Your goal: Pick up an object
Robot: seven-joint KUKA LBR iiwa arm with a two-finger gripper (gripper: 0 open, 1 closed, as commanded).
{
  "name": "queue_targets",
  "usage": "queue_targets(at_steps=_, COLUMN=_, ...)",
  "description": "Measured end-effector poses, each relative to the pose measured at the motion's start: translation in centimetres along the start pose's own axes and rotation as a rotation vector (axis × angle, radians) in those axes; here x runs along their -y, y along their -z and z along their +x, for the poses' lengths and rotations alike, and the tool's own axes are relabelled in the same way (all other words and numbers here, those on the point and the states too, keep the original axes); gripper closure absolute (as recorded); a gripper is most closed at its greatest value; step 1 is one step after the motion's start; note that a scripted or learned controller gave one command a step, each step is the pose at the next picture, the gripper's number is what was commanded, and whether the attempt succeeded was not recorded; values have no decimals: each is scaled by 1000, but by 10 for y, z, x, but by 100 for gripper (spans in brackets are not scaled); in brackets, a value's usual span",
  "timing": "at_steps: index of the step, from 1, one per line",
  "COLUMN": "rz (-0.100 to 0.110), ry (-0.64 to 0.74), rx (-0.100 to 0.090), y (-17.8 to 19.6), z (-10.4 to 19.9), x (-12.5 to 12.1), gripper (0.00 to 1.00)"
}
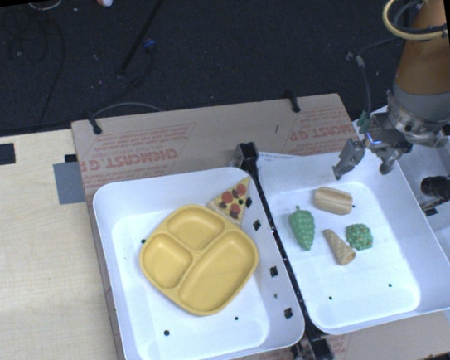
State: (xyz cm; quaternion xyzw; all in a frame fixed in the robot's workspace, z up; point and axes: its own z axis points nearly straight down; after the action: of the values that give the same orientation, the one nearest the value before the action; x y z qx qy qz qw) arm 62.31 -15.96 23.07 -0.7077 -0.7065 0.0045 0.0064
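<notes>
Hand point(367, 157) spread, holding nothing, over right bin point(425, 287) far edge. Hot dog point(333, 199), grapes point(303, 228), cone point(340, 246), broccoli point(358, 236) in bin. Arm cut off at right.

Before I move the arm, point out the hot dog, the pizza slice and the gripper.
hot dog point(333, 199), camera view, middle of the bun.
pizza slice point(235, 201), camera view, topped centre.
gripper point(367, 158), camera view, midway between fingertips.

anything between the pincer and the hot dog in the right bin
Nothing: in the camera view, bare white bin floor separates the pincer from the hot dog.
</notes>
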Motion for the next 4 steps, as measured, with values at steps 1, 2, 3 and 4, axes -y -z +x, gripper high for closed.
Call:
queue_targets(at_steps=1, rz=-13, ry=2, rx=2, y=8, z=0, x=-2, gripper=0)
queue_targets(at_steps=2, rz=-7, ry=4, rx=1, y=-48, z=10, x=-1, gripper=0)
queue_targets(at_steps=3, rz=-8, ry=4, rx=1, y=-93, z=16, x=-1, gripper=0)
queue_targets(at_steps=4, rz=-17, ry=3, rx=7, y=-142, z=15, x=-2, gripper=0)
